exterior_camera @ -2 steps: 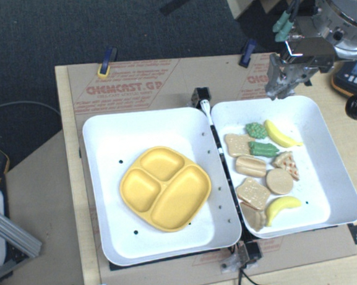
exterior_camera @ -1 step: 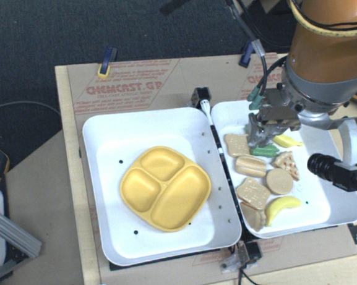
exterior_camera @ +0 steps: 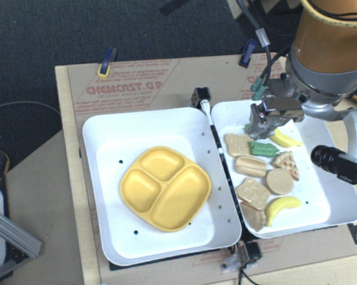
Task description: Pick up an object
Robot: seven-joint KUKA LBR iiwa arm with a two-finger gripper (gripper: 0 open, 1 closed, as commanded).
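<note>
The right bin [exterior_camera: 339,208] holds several toy foods. Among them are a green piece [exterior_camera: 264,148], a tan biscuit [exterior_camera: 236,144], a beige roll [exterior_camera: 251,165], a round cookie [exterior_camera: 279,181], a square cracker [exterior_camera: 253,192], a pizza slice [exterior_camera: 287,164] and two yellow bananas [exterior_camera: 282,207] [exterior_camera: 285,138]. My gripper [exterior_camera: 259,127] hangs low over the far part of this bin. It is just behind the green piece and between the biscuit and the far banana. I see nothing held in it.
The left bin [exterior_camera: 104,176] carries a yellow divided plate [exterior_camera: 164,187] in its middle. A black clamp [exterior_camera: 200,97] sits at the far end of the seam between the bins. A black cylinder [exterior_camera: 336,161] on the arm's side overhangs the right bin's right edge.
</note>
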